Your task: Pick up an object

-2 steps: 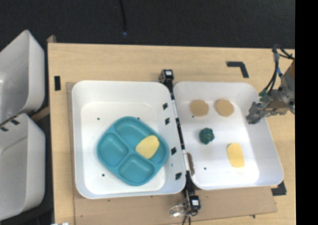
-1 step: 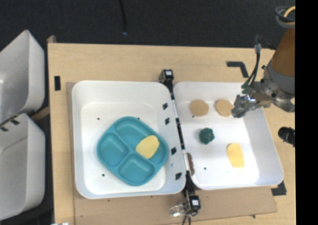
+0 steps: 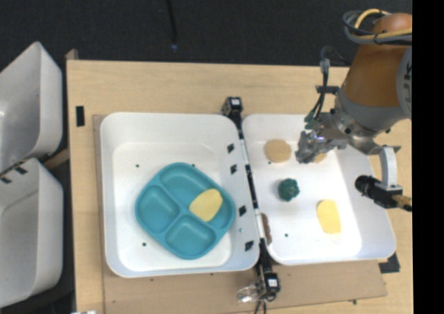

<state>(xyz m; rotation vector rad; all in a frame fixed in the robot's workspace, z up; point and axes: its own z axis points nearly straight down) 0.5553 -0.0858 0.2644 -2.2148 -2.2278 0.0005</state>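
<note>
In the right bin lie a tan round cookie-like disc, a dark green lumpy piece and a yellow oblong piece. My gripper hangs low over the bin's upper part, just right of the tan disc and above the green piece. A second tan object peeks out right by the fingertips, partly hidden by them. In the left bin a teal divided plate carries a yellow piece in its right compartment.
The grey arm with its orange band covers the right bin's upper right corner. A black fitting juts over that bin's right side. White containers stand off the bench at the left.
</note>
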